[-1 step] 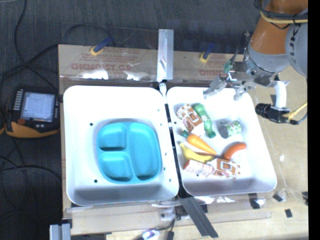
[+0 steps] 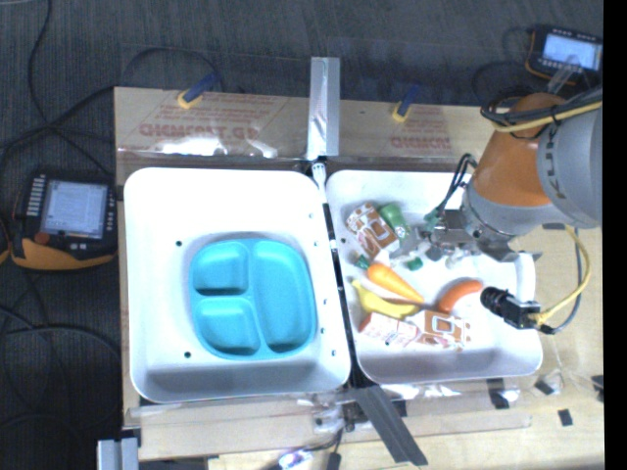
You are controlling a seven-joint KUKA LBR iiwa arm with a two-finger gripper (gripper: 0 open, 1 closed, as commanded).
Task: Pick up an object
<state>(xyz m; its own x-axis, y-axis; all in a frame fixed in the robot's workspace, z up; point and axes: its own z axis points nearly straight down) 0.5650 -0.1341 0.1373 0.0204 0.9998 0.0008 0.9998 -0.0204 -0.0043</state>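
Observation:
The right bin holds a pile of small things: a red-and-white packet, a green item, an orange carrot, a yellow banana, an orange-red pepper-like piece and a red-and-white wrapper. My gripper hangs low over the upper middle of this bin, right of the green item and above the carrot. The arm's wrist hides how its fingers stand.
The left bin holds a blue sectioned tray. A metal divider post stands behind the bins. A handheld screen unit lies left of the bench; cables run around the arm on the right.

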